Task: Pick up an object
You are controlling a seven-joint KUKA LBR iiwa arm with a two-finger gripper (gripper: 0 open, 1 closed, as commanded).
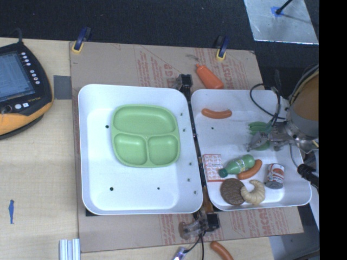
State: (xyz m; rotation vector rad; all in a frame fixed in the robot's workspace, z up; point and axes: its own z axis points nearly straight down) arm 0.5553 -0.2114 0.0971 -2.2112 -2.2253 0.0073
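Observation:
My gripper (260, 141) reaches in from the right over the right bin (238, 99), low above its right middle. Just above it and touching or nearly touching lies a small green leafy item (259, 127). Below it lie a green bottle (237, 166), an orange sausage (250, 170) and a small can (275, 175). A brown round patty (232, 191) and a croissant (254, 192) sit at the bin's front. A hot dog sausage (217, 112) lies at the back. Nothing is visibly held.
The left bin (97, 156) holds a green divided plate (146, 135). A red-printed card (211, 160) lies by the right bin's left wall. An orange carrot (209, 77) and another sausage (222, 249) lie outside the bins. A control pendant (21, 88) rests at far left.

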